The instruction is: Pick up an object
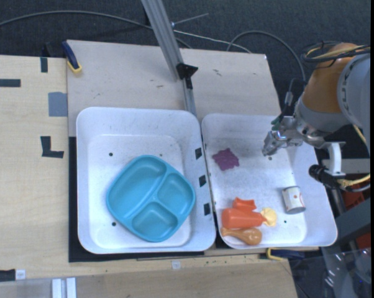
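The right bin [311, 231] holds a purple flat piece [225, 159], a small silver can [292, 198] on its side, an orange toy [241, 215], a small yellow piece [269, 216] and a tan drumstick-shaped toy [243, 234]. My gripper [271, 149] hangs over the upper right part of this bin, to the right of the purple piece and above the can. Nothing shows between its fingers.
The left bin [87, 166] holds a blue divided plate [151, 197]. A slanted metal pole [165, 33] rises from between the bins at the back. Cables lie on the dark floor behind the bench.
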### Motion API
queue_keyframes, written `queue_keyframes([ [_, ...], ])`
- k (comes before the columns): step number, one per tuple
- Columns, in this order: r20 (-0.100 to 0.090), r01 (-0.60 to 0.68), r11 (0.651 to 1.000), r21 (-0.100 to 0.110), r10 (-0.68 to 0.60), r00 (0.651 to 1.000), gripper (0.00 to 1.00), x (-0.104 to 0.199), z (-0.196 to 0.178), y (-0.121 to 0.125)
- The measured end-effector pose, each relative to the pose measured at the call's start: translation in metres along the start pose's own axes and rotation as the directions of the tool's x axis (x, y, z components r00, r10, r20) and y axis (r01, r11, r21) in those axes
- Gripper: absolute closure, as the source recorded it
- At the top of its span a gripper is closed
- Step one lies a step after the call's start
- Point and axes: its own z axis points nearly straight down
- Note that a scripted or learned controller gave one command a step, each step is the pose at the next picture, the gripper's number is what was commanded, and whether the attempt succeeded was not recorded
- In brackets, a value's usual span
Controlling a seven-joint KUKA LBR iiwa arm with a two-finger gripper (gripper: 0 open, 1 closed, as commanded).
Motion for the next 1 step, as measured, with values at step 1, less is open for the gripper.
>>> queue_keyframes([
  [1, 0.001, -0.001, 1.000, -0.001, 0.001, 1.000, 1.00, -0.0065, -0.0513, -0.0067],
])
